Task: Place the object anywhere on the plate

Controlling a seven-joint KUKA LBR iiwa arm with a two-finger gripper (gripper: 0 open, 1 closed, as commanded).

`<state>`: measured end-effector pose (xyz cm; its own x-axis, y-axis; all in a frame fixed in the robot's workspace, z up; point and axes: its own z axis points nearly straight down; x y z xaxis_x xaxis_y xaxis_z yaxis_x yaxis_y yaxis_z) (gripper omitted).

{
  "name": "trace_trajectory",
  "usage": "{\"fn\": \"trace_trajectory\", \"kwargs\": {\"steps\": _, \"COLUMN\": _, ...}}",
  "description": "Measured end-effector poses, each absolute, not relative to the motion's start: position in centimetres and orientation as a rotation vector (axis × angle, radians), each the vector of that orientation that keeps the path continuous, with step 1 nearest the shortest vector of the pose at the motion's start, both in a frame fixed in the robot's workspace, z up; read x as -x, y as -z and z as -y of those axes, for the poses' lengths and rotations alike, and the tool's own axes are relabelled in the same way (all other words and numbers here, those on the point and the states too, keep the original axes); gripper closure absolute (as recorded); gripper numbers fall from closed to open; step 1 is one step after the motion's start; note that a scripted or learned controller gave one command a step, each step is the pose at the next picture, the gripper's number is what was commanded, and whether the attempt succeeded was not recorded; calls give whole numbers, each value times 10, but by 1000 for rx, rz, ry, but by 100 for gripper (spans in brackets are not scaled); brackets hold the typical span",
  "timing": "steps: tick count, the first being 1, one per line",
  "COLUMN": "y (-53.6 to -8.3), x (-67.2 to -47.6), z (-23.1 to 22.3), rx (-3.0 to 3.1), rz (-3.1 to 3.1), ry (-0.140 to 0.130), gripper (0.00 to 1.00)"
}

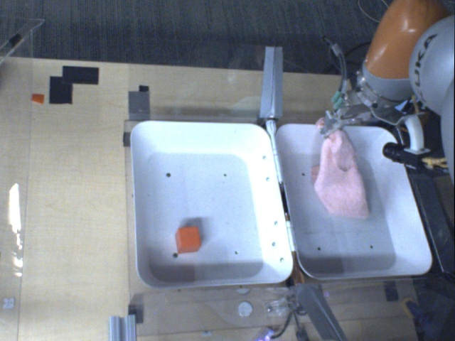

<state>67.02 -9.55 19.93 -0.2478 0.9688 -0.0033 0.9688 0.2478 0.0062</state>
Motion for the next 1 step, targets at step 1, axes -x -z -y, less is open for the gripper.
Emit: {"fn": "trace_trajectory", "kwargs": {"steps": 1, "y": -227, "x": -672, "z": 94, "rx": -1910, "rz": -2483, "ry": -7, "gripper": 100}}
